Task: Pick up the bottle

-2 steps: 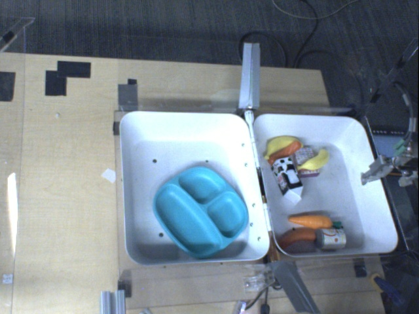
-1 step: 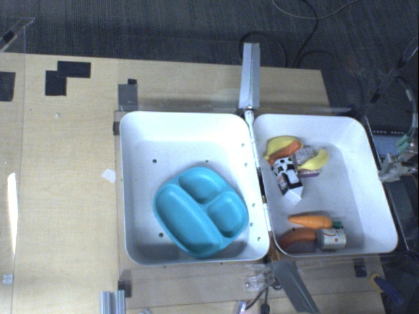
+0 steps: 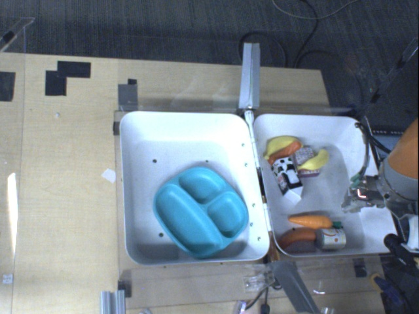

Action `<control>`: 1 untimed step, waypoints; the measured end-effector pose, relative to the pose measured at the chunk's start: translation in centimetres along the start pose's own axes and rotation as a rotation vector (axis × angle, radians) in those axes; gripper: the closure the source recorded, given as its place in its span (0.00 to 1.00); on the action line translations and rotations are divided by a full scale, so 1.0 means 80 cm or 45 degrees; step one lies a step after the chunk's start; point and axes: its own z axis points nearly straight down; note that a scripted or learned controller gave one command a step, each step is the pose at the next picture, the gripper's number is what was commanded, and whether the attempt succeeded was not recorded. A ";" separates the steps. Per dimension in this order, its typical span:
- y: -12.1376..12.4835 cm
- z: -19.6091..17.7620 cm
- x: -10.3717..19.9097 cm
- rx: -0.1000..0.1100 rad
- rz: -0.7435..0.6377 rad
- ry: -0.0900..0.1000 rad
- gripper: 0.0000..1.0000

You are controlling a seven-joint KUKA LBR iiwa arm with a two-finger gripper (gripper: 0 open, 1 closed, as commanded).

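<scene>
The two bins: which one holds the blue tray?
The left bin holds the blue tray; the right bin holds small food items instead.

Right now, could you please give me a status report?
End effector over right bin's right side, apart from bottle. Bottle near its left wall. Bananas crowd it.

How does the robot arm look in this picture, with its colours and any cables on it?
At the right edge, the arm shows an orange band above a grey wrist. Black cables loop down beside it over the right bin. The gripper end is pale metal with a small reddish spot.
</scene>
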 end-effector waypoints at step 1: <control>0.116 -0.128 0.059 -0.010 -0.094 -0.002 1.00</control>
